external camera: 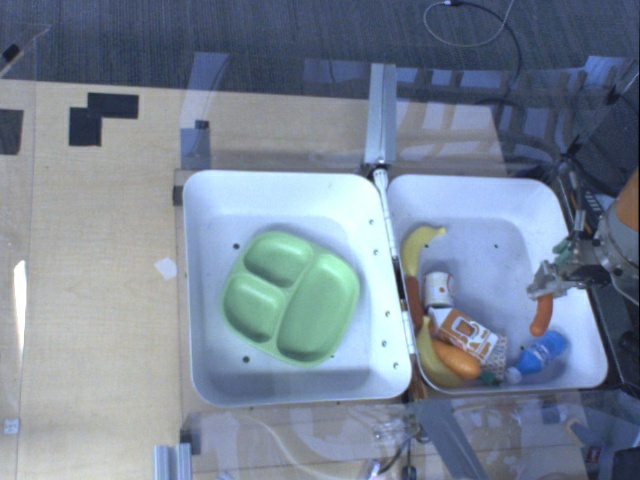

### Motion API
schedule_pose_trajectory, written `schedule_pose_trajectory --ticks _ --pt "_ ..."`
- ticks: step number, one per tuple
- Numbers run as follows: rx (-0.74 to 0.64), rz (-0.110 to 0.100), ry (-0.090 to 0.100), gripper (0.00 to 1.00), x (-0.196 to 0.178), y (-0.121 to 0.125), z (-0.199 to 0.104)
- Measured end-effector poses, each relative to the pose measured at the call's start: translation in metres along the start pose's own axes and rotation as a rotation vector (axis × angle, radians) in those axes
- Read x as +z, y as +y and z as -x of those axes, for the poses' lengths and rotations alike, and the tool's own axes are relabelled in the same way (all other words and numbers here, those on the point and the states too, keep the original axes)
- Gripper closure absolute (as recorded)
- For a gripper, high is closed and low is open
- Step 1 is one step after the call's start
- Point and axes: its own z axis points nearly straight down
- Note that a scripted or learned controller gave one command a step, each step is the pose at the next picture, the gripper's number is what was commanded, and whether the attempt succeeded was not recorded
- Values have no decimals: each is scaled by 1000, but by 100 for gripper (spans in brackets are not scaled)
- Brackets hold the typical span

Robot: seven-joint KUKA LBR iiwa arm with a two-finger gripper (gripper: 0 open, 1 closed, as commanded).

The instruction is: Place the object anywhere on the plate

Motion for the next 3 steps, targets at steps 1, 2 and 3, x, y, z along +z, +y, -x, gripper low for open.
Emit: schedule_pose_trajectory --ticks 1,2,3 --pt "-215 -1 1 100 9 19 -67" --pt "-320 -3 2 100 30 33 -143" --pt "-373 -2 2 100 30 13 -218"
